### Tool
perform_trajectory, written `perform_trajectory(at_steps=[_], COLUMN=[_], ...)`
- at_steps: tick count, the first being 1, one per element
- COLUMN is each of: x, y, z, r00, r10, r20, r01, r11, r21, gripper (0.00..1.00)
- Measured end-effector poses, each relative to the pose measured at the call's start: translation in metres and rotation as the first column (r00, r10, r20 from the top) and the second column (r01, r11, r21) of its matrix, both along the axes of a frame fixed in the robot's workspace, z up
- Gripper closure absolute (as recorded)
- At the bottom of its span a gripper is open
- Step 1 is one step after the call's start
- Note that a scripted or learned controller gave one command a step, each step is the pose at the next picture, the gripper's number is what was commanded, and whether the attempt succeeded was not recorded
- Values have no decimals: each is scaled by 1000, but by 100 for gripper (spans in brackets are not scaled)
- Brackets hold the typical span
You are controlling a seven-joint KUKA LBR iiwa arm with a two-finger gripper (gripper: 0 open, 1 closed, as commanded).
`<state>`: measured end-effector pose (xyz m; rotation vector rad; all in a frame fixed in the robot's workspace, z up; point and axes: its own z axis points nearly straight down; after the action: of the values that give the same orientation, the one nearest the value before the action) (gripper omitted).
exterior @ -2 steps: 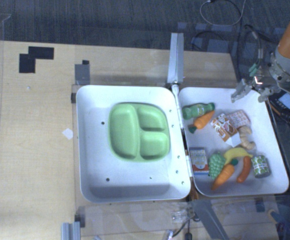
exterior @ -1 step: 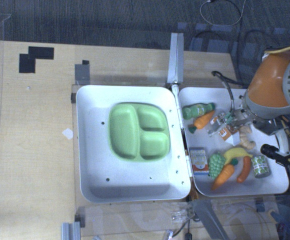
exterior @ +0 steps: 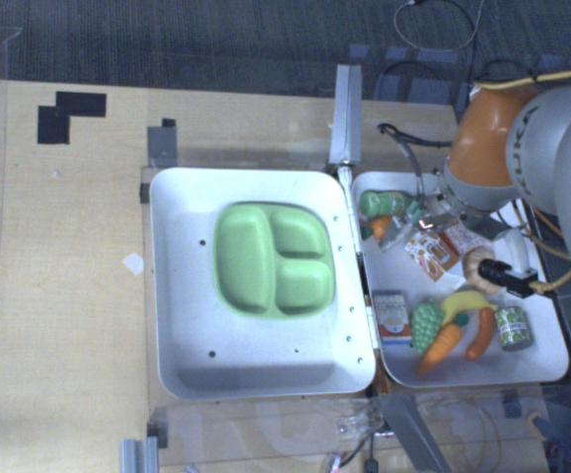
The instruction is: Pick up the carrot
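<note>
End effector (exterior: 415,222): low over the upper part of the right bin (exterior: 551,363), reaching in from the right below the grey arm (exterior: 561,156) and its orange band (exterior: 482,141); whether it is spread or pressed together cannot be told.

Carrot (exterior: 441,346): orange, lying at a slant near the front edge of the right bin, well apart from the end effector, just beside a green bumpy vegetable (exterior: 424,324) on its left and a reddish sausage-shaped piece (exterior: 480,334) on its right.

Banana (exterior: 467,304): yellow, just above the carrot.

Small green can (exterior: 513,328): at the right of the sausage-shaped piece.

Small box (exterior: 392,315): by the bin's left wall.

Left bin (exterior: 181,264): holds a pale green divided tray (exterior: 273,258) with three compartments.

Counter (exterior: 58,294): light wood, bearing both bins side by side.
</note>
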<state>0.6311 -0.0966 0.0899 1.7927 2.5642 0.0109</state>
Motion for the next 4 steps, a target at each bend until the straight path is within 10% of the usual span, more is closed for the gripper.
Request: perform_trajectory(at_steps=[1,2,3,4], x=[34,36,39,39], y=[4,5,102,102], z=[-3,9,123,122], r00=[979,980,894,895], r10=[-203,-199,-447,-447], r20=[-33,-28,-8,-8], r01=[203,199,447,447], r11=[979,980,894,895], r21=[-3,-4,5,4], gripper=[0,100,100,0])
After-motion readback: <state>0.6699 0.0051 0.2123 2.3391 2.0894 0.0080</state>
